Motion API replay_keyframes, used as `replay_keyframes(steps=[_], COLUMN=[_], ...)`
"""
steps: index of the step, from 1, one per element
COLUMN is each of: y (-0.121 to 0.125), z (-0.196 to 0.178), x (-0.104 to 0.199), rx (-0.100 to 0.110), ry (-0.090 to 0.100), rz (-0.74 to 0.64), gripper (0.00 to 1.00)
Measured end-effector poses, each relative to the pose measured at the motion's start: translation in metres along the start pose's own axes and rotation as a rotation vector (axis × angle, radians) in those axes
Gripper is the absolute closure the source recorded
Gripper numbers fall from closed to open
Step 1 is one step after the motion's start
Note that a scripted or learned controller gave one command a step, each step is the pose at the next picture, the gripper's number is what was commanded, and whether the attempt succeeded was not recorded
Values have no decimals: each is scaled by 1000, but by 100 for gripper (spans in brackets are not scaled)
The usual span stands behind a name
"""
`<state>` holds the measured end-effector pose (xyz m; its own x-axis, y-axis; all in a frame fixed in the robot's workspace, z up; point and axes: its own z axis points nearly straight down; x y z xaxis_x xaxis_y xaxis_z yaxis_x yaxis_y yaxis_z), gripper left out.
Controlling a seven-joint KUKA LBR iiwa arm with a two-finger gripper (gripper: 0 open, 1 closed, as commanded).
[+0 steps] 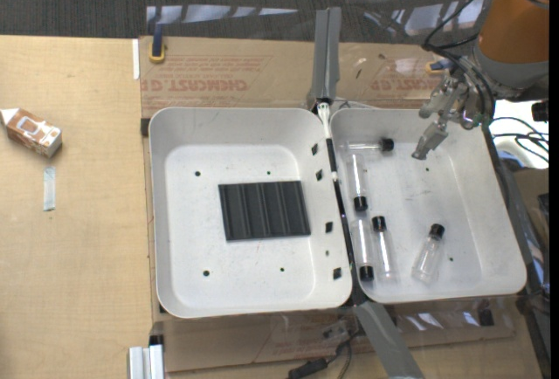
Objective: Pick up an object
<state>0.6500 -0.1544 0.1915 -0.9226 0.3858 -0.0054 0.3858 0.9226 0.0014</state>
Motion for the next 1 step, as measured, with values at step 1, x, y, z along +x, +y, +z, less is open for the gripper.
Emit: replay_keyframes(steps=[1], y=[-27], z=[-128], x=[-8], rx=[0], ry=[0], rz=[-108], gripper=[0])
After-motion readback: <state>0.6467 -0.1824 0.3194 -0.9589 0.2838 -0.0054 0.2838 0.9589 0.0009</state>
